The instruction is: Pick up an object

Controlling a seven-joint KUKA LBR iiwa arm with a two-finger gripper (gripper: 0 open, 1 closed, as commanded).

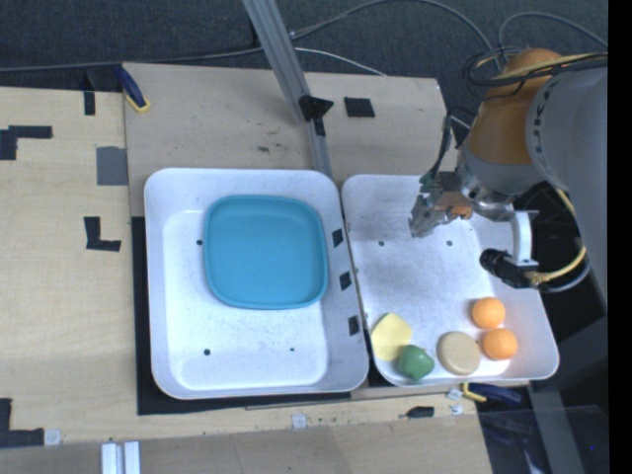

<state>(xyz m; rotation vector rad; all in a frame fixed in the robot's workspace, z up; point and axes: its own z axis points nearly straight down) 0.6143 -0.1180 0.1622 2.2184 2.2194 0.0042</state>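
Nothing's picked yet: the gripper hangs over the right bin, can't tell its grip, far from the yellow block.

right bin centre open, objects clustered along near edge, blue plate covering left bin

- 2 bins side by side on bench.
- Left bin: plate lies inside, toward far side.
- Right bin: 5 items clustered along near edge; block leftmost, disc between lump and 2 balls at right.
- Gripper over right bin's far part, well apart from cluster.
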